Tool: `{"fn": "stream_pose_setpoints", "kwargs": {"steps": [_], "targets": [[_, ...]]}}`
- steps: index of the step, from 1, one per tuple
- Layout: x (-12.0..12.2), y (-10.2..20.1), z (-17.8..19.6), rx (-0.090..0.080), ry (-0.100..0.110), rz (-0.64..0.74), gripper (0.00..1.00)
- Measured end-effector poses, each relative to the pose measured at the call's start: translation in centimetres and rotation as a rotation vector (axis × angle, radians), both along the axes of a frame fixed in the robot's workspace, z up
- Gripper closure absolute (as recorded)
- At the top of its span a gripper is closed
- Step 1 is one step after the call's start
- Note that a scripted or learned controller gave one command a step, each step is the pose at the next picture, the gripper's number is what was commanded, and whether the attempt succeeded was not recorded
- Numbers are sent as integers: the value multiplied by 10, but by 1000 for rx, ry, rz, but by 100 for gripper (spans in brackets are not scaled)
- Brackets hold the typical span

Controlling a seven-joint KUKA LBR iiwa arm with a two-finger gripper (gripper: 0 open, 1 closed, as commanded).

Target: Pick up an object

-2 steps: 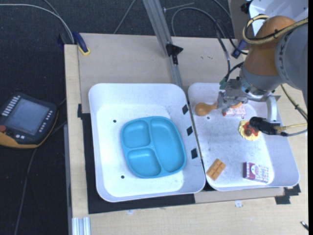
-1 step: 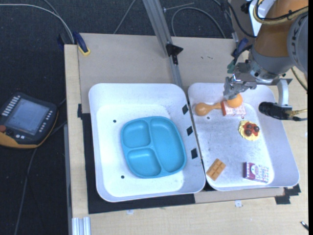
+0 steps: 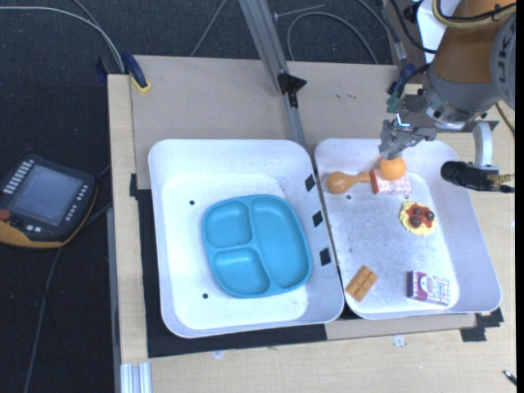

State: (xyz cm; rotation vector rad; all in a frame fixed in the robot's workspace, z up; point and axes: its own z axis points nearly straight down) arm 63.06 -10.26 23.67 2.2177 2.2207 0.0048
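My gripper (image 3: 393, 150) hangs over the far part of the right bin (image 3: 463, 244). Directly below its tip is a small orange fruit (image 3: 394, 169), touching or nearly touching it. The orange rests against a red-and-white box (image 3: 395, 186). A tan pear-shaped piece (image 3: 341, 181) lies just left of them. Nearer the front are a yellow tart with dark berries (image 3: 417, 218), a brown cracker (image 3: 361, 282) and a purple carton (image 3: 429, 287).
The left bin (image 3: 176, 244) holds a blue divided plate (image 3: 255, 245). A metal pole (image 3: 274, 51) slants across the back of the bench. A handheld pendant (image 3: 41, 199) lies off the bench at the left.
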Motion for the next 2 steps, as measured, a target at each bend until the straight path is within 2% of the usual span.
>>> {"fn": "stream_pose_setpoints", "kwargs": {"steps": [2], "targets": [[-7, 104, 10, 3, 5, 5, 100]]}}
